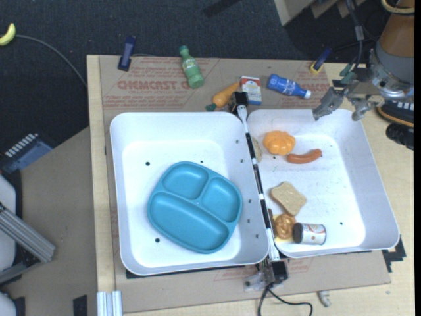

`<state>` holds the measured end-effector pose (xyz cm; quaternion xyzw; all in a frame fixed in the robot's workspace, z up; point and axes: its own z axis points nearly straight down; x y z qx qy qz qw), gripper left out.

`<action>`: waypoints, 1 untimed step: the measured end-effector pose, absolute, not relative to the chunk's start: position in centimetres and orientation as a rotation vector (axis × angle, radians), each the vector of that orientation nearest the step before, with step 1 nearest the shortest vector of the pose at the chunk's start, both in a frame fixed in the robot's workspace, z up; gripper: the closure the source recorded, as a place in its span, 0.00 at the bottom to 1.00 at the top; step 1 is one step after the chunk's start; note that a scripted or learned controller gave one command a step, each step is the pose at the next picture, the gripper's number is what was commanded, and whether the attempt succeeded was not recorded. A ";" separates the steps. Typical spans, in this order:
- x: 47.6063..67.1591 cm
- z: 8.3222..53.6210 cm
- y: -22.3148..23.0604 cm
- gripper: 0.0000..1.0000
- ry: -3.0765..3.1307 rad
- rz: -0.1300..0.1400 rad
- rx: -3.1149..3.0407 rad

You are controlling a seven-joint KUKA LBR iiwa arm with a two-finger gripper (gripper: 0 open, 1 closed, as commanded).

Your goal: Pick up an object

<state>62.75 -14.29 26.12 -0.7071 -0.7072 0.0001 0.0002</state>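
My gripper (pixel 342 107) hangs over the far edge of the right bin (pixel 368 176), fingers spread apart and open with nothing between them. Inside that bin lie an orange toy fruit (pixel 279 142), a sausage (pixel 304 156), a slice of toast (pixel 289 197), a small brown pastry (pixel 284 225) and a little can (pixel 309 233) on its side. The fruit and sausage are nearest the gripper, a short way to its lower left. The left bin (pixel 131 143) holds a blue divided plate (pixel 194 206).
Behind the bins on the cardboard lie a green bottle (pixel 191 67), a blue bottle (pixel 288 86), a small carton (pixel 250 89), a carrot-like piece (pixel 225 95) and a blue clip (pixel 126 52). A black divider (pixel 255 170) runs between the bins.
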 end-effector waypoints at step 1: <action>63.8 9.2 -17.4 0.00 -2.216 0.004 -2.220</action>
